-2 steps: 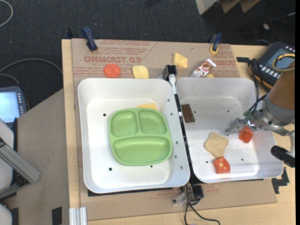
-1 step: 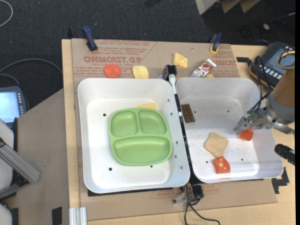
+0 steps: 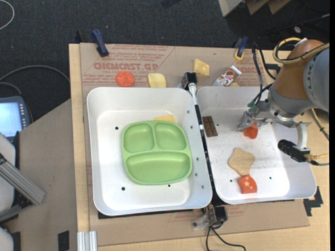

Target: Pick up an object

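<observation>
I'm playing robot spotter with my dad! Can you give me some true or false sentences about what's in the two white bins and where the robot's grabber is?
1. The green divided plastic plate lies in the left white bin. True.
2. The tan bread-shaped toy slice lies on the green plate. False: it lies in the right white bin.
3. The gripper is over the right bin, by the small orange-red block. True.
4. The orange block with a star sits outside both bins. False: it is in the right bin, just below the bread slice.
5. The round red disc rests on the cardboard beyond the bins. True.
</observation>
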Tool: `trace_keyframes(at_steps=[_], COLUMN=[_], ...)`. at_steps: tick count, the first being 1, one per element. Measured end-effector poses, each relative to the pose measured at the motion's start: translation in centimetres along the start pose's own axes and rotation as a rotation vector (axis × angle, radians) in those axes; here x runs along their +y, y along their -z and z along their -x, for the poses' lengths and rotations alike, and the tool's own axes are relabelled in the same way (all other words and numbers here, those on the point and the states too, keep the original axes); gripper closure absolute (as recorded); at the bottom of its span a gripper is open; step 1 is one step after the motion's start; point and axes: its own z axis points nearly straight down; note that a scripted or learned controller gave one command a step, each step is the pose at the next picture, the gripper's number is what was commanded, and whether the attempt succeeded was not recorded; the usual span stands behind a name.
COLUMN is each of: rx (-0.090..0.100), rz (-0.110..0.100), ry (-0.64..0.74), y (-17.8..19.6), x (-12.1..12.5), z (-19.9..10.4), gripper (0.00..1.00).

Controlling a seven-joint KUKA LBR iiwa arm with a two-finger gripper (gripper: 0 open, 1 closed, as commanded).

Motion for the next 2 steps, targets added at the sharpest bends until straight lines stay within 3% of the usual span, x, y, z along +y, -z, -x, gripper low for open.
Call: trace_keyframes(at_steps=[1,2], rx=[0.003,0.001], rz=[-0.003,0.001], ry=[-0.006,0.0], y=[10.5,14.8], x=[-10.0,-8.4], z=[-4.7,-11.0], gripper=[1.0,1.0])
